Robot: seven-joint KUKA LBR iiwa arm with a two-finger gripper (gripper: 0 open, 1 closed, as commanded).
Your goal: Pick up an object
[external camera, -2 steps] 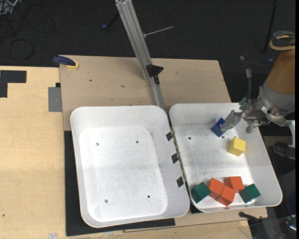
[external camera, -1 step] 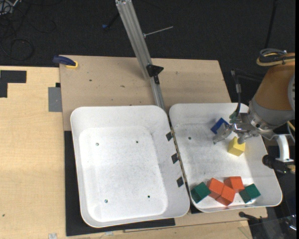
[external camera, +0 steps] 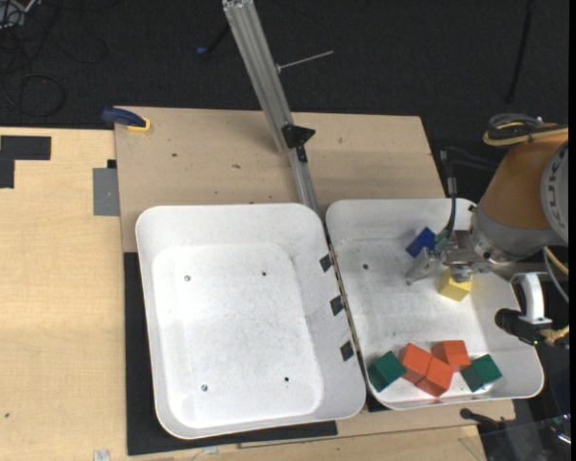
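From the left, we see the light wooden tabletop point(external camera: 48, 286), then the left bin point(external camera: 173, 229), which offers us nothing to take. Every candidate lies in the right bin point(external camera: 384, 219). Along its near edge sits a tight cluster: a green block point(external camera: 386, 369), orange blocks point(external camera: 432, 365) pressed together, and a second green block point(external camera: 481, 372). Farther back lies a blue block point(external camera: 421, 242), and just beside it, to the right, a yellow block point(external camera: 454, 286).

Our hand point(external camera: 448, 262) is low in the right bin, between the blue and yellow blocks and touching or nearly touching the yellow one. How wide it stands we cannot tell, and we cannot see anything caught in it.

The risks, as we judge them: the hand looks off-centre over the yellow block, so closing could clip a corner and squirt it sideways. The blue block is close enough to be nudged or to jam in alongside. A lift might then come up with nothing.
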